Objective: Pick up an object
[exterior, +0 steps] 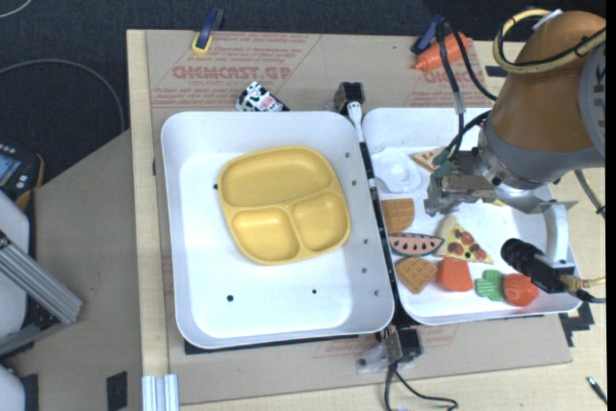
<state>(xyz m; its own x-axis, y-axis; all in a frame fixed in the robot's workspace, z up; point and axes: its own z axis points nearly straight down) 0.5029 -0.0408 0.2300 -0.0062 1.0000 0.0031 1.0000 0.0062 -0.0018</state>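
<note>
From my station I see the tool [445, 192] low over the right shallow white bin [558, 303], near a tan square toy cracker [397, 212]; I cannot tell its state. Just beside it lie a triangular pizza-slice toy [464, 244], a watermelon-slice toy [414, 244], a round waffle toy [416, 274] and a red block [455, 274]. The left white bin [192, 284] carries a yellow three-compartment plastic plate [283, 203].

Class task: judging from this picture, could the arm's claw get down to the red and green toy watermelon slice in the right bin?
Probably yes. The red and green toy watermelon slice lies uncovered on the right white bin, nothing stacked on it, and the claw hangs just above-right.
</note>
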